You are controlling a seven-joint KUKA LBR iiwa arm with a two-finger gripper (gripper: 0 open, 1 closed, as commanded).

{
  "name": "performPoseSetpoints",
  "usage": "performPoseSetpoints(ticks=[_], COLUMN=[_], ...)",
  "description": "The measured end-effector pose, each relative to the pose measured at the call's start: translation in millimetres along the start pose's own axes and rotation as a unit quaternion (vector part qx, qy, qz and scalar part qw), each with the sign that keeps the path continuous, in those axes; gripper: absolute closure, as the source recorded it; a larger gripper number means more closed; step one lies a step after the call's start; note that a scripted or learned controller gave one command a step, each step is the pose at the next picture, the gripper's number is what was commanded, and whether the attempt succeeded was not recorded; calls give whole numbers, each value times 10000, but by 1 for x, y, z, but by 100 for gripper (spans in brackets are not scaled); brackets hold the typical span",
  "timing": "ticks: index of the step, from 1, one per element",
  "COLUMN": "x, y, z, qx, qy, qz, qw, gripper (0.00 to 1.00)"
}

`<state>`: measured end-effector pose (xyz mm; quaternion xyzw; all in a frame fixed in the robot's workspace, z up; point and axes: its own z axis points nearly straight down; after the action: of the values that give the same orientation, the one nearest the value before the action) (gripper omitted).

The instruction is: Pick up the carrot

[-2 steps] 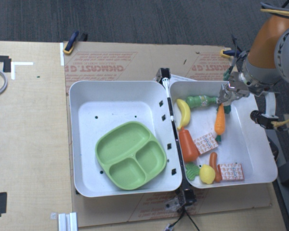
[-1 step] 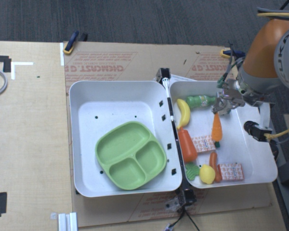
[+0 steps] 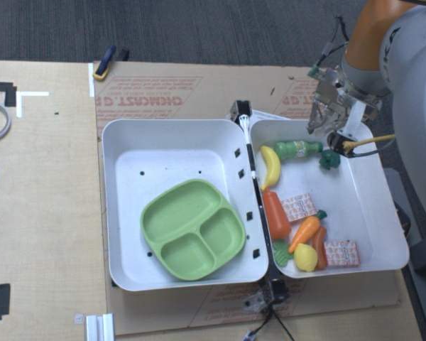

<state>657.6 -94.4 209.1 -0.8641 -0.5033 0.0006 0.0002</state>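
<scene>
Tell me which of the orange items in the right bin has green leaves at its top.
The carrot, lying slanted beside the lemon. The larger orange-red piece along the bin's left wall has no leaves at its top.

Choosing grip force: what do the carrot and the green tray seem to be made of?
The carrot looks like moulded plastic toy food: uniform orange, smooth, slight sheen, green top. The green tray looks like rigid plastic with a matte finish: even pale green, rounded moulded compartments. Neither can be confirmed from looks alone.

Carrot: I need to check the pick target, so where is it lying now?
The carrot lies in the right bin, near its front, slanting between the red pepper and the lemon.
</scene>
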Motion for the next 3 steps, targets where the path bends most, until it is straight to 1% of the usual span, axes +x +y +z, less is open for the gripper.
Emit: performPoseSetpoints(ticks=[1,2,3], x=[0,-55,-81], y=[0,-57,-121], z=[0,52,78], qx=[-2,6,3], qy=[-3,-1,3], qz=[4,-124,-1066], qw=[10000,9999,9943], gripper=[0,0,0])
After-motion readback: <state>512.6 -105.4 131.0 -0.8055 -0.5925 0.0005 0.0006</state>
